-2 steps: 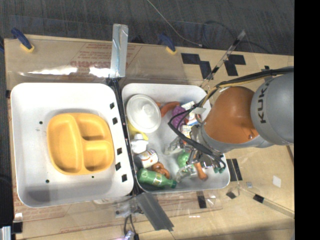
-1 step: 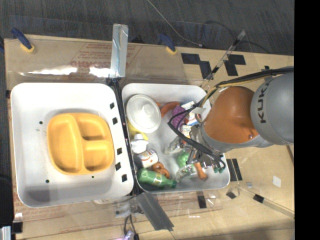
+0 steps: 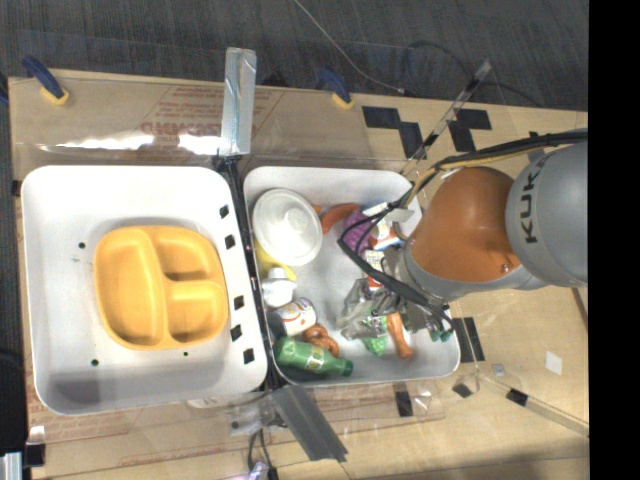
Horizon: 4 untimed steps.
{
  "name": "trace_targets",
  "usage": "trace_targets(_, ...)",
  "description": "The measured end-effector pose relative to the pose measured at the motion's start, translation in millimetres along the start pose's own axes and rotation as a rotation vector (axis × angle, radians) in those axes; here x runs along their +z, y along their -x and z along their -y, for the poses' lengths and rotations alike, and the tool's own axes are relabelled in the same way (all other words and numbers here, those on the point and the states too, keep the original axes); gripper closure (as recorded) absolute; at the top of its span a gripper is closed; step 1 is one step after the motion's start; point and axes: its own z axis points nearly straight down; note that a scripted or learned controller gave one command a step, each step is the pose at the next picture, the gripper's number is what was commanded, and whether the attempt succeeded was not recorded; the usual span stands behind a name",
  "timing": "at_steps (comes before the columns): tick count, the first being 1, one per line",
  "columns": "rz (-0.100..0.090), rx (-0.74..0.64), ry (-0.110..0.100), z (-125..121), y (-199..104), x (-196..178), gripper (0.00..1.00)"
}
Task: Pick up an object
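Observation:
The right bin (image 3: 300,180) holds a jumble of small objects. A white round lid or bowl (image 3: 287,223) lies at its upper left, with a yellow piece under it. A green bottle (image 3: 313,359) lies along the bin's near edge, beside a small white and orange toy (image 3: 293,315). An orange carrot-like piece (image 3: 401,336) and a small green item (image 3: 376,344) lie under the arm. My gripper (image 3: 368,306) is down in the bin's middle, among the objects. The orange band and grey wrist (image 3: 465,236) cover the bin's right part.
The left bin (image 3: 50,268) holds a yellow divided tray (image 3: 160,286). A silver tape strip (image 3: 238,103) stands behind the divider between the bins. Cables run from the arm across the bench's back right. Blue clips sit on the cardboard's far edge.

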Motion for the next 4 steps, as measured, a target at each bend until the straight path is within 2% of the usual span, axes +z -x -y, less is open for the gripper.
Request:
trace_targets(1, 0.003, -0.245, -0.003, -6, 38, -137, 1.00)
trace_targets(2, -0.001, -0.245, 0.000, -6, 37, -135, 0.00)
trace_targets(3, -0.010, -0.079, 0.005, 22, 1, -3, 0.00)
trace_targets(4, -0.003, -0.110, 0.001, 26, 29, 13, 0.00)
